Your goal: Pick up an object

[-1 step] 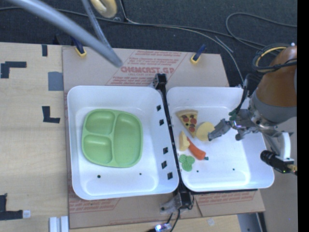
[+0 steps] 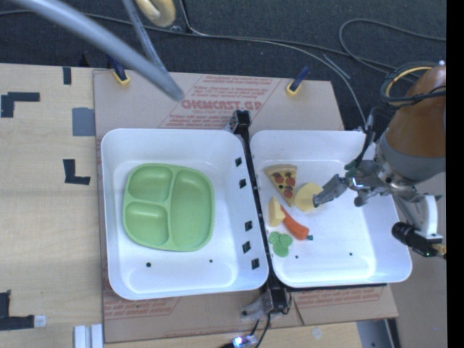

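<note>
Two bins sit side by side on the surface (image 2: 43, 216). The left bin (image 2: 116, 267) holds a divided plate (image 2: 169, 206). In the right bin (image 2: 362, 259), near its left wall, lie a pizza slice (image 2: 282, 180) farthest, then a cheese wedge (image 2: 307, 196), a carrot (image 2: 295, 227) and a leafy piece (image 2: 280, 243) nearest. The tool (image 2: 326, 194) hangs just right of the wedge.

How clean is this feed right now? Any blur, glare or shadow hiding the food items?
Camera view: lighting is even, with no strong glare on the right bin; the pizza slice, carrot and green piece read soft but separable; the pincer is blurry beside the yellow piece; the grey tubes at top left are out of focus.
</note>
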Controlling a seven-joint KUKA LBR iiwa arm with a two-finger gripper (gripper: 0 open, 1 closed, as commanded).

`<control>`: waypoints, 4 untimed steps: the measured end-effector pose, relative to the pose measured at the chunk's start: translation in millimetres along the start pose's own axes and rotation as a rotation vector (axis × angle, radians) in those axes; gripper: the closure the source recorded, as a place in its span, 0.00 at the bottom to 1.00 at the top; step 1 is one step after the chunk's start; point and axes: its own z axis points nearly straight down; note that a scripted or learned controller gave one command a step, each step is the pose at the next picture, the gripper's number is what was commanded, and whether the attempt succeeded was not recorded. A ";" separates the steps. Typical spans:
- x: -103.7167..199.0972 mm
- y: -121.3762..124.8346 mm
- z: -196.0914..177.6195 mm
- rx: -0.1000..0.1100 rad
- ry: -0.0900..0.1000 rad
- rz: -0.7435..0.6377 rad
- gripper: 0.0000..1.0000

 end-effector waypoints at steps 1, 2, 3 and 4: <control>-1.9 9.1 53.3 0.004 -0.001 0.000 0.00; 1.1 8.2 97.2 0.004 0.000 0.000 0.00; 2.0 8.8 129.8 -0.002 -0.001 -0.001 0.00; 1.3 9.5 117.9 -0.005 -0.003 0.000 1.00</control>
